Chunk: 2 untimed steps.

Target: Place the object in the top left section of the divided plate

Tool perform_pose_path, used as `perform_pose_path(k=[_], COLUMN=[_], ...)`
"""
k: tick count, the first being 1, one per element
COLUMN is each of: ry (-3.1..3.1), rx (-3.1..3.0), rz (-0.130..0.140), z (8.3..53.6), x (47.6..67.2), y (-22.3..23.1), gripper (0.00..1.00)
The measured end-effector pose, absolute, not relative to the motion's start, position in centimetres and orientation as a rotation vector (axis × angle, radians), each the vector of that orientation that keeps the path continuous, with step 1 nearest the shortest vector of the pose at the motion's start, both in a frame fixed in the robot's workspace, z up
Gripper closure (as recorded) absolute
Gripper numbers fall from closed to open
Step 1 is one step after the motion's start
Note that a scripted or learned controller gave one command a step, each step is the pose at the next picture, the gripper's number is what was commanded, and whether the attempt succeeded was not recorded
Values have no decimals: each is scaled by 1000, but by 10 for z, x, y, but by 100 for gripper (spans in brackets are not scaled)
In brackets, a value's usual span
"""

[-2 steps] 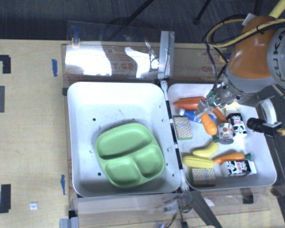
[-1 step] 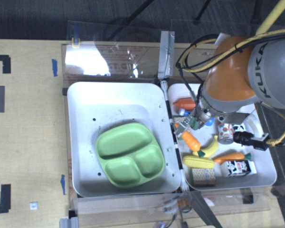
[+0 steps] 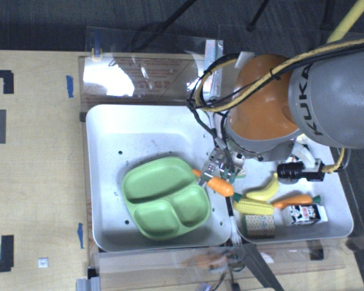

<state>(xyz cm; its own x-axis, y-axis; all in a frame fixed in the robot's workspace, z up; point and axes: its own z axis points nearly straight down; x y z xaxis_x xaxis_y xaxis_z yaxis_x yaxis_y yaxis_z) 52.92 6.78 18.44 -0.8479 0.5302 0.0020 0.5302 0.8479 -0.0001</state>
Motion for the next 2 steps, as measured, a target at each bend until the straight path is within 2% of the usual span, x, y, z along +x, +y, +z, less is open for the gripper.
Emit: perform_pose_path(k=[1,2], ry=[-3006,-3044], rx=[-917,-784], rz=[-2,-3], z=[237,128], x=[566,522], y=[68,124], gripper=[100,100])
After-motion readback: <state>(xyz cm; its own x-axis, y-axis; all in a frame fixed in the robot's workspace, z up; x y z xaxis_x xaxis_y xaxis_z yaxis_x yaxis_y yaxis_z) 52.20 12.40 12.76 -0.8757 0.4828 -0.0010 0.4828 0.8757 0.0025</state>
